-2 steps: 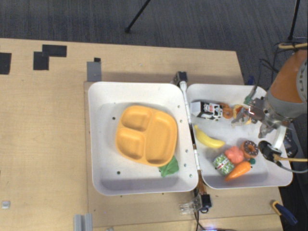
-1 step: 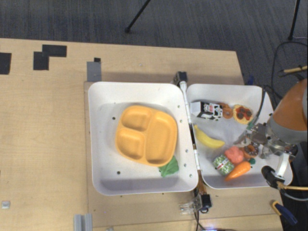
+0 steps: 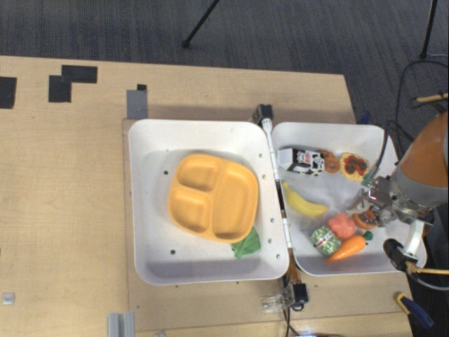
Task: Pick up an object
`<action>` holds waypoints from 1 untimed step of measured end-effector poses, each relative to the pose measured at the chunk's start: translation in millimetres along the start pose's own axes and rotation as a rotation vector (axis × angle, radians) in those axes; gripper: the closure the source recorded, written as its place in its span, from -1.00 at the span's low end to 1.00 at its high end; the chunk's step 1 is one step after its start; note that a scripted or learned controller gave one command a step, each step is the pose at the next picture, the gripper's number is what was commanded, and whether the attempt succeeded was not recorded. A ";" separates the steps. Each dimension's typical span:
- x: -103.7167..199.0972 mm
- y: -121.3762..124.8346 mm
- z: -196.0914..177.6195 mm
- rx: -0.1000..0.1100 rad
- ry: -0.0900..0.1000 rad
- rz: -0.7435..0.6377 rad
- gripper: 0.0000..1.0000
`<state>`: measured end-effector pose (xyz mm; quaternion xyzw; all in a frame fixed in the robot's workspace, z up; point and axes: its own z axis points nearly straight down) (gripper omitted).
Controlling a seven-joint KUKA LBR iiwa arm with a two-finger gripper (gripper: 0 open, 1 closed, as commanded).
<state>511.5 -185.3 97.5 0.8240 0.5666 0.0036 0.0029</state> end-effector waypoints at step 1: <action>58.7 -7.1 -61.4 0.007 -0.002 0.216 1.00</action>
